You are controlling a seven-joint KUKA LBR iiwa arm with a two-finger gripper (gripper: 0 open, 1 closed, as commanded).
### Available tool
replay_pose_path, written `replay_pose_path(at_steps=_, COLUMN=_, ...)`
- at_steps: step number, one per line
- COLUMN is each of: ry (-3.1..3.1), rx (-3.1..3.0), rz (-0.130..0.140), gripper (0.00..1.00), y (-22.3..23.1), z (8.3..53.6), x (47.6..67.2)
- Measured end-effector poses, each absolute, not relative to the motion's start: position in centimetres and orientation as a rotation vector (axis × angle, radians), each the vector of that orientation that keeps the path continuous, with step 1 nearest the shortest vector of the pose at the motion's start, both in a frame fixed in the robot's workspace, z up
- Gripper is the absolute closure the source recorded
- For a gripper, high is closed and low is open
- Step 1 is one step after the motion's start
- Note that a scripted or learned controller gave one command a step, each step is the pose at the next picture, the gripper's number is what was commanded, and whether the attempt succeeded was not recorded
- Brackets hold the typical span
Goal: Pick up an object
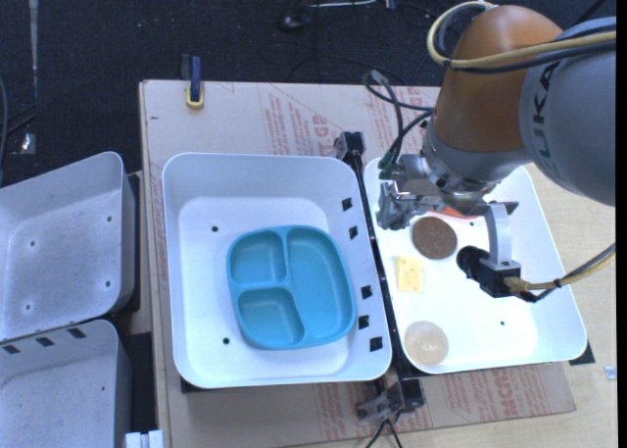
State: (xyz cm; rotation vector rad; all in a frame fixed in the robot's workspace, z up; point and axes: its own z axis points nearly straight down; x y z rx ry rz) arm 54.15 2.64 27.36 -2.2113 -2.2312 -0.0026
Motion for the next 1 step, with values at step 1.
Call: replay_pose_path(at_steps=1, ry=-2.23, rx=-2.214, rz=-0.001, gripper=1.0, y=7.45, z=27.18, x=54.51)
